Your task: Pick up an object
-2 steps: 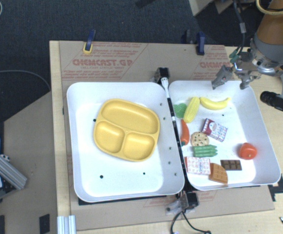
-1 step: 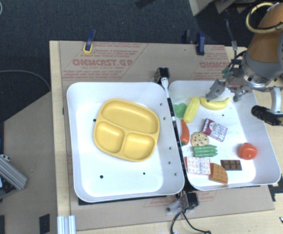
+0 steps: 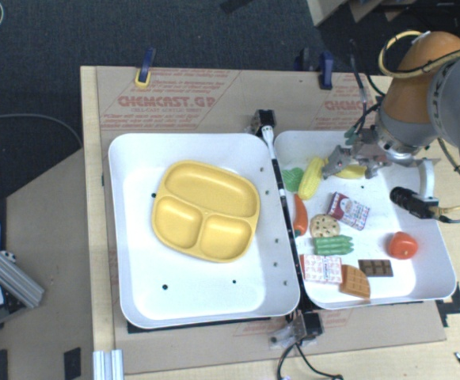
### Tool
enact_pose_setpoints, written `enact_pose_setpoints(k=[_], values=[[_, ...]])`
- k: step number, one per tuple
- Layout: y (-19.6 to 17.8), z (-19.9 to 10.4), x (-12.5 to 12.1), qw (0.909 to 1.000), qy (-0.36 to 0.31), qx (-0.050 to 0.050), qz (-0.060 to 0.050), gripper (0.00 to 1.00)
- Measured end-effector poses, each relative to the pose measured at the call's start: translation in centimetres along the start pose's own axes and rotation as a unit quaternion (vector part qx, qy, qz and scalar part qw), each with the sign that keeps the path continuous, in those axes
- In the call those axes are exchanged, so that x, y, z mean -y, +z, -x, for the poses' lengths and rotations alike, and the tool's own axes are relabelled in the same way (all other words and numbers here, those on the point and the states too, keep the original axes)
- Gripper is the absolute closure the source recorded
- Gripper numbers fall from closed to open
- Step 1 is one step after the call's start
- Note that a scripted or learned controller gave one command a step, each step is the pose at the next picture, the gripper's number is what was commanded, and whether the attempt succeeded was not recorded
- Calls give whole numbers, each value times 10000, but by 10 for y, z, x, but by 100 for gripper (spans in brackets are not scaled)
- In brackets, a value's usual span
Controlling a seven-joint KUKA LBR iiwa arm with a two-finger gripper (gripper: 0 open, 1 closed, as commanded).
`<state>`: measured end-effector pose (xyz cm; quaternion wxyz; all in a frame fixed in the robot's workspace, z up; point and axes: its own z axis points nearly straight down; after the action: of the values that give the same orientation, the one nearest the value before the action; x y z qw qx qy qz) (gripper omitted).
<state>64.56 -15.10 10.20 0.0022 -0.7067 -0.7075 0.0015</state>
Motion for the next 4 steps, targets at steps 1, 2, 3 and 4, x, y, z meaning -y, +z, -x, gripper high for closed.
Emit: enact_pose_setpoints(k=[1,2,3,4], values=[[18,0,0,10000,0,4,2,0],[6,-1,-1,10000,1,6,27,100],[-45,-8,-9,10000,-3,14,63,100],[-91,-6,-16,10000,0,15,62,100]])
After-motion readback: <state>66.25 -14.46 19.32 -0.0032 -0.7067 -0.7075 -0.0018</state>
